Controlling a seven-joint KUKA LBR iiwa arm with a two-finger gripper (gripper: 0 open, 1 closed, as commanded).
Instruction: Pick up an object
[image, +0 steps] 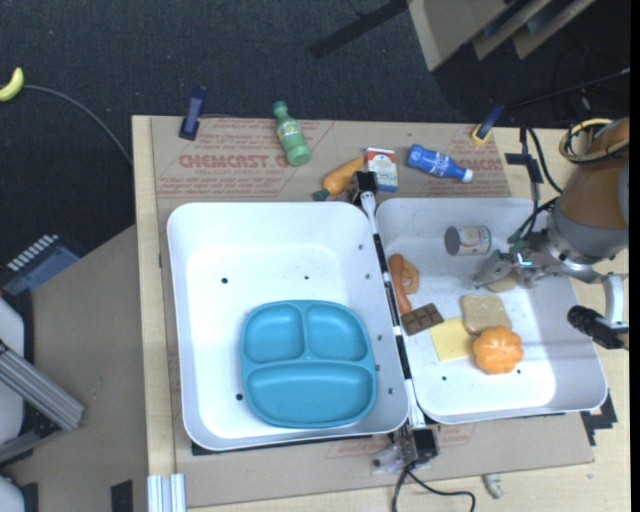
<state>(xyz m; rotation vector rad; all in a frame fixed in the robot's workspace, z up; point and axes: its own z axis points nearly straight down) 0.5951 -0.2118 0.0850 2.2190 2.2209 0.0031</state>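
Gripper (503, 268) low in right bin (575, 385), near its back-right wall; cannot tell whether it grips anything. Bread slice (485, 311) lies just toward the bin's front from it, orange (497, 351) beyond, grey can (467, 240) on its side toward the back. Wall close at right; open floor toward the front edge.

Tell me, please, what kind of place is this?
Probably a robotics lab test bench rather than a kitchen. A robot arm reaches over two white bins on a board; toy food such as an orange lies in one, and a cable crosses the dark carpet.
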